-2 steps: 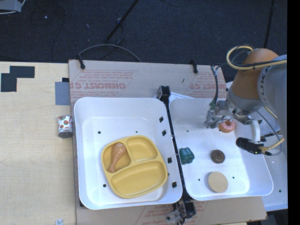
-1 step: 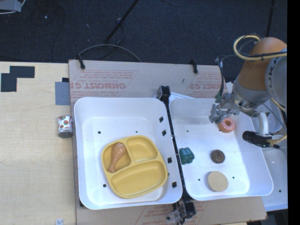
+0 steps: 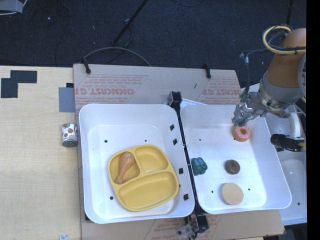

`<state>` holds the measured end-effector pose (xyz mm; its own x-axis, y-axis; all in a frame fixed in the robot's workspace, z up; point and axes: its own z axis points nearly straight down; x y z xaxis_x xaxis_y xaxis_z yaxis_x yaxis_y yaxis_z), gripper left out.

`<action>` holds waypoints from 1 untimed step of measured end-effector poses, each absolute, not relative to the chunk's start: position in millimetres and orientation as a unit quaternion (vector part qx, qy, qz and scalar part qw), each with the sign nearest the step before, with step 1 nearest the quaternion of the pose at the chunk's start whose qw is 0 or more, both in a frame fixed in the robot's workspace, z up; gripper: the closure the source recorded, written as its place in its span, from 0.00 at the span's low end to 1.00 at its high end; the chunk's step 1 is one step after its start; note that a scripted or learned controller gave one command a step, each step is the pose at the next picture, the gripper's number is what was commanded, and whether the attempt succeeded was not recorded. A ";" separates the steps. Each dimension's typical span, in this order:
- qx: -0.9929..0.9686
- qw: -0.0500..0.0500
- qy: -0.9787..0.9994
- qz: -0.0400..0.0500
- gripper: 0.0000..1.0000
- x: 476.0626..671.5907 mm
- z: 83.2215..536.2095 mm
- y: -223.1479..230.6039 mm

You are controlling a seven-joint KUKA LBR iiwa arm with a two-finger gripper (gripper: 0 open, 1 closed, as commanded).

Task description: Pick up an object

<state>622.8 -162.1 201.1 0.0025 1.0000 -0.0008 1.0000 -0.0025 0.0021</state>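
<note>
Four items right bin (image 3: 280, 184); tray (image 3: 145, 191) left bin (image 3: 95, 184).

A robotics lab — white bins (image 3: 100, 119) on a cardboard-covered bench (image 3: 30, 149), loose cables (image 3: 115, 54), dark carpet.

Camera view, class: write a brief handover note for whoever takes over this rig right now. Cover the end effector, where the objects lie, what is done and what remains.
End effector: low over the far part of the right bin, right beside the pink donut. Whether it grips anything cannot be told.

Right bin: pink donut at the far side, brown donut mid-bin, tan round disc near the front, green toy by the divider.

Left bin: yellow divided tray with a toy drumstick in one compartment.

Small can stands on the bench, left of the bins.

Done: arm brought to the pink donut. Left: a confirmed grasp and lift.
</note>
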 end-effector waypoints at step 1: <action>0.707 0.000 0.707 0.000 1.00 623.1 224.6 -163.1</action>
<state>623.1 -163.1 224.6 -0.0001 1.0000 -0.0002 1.0000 0.0001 0.0010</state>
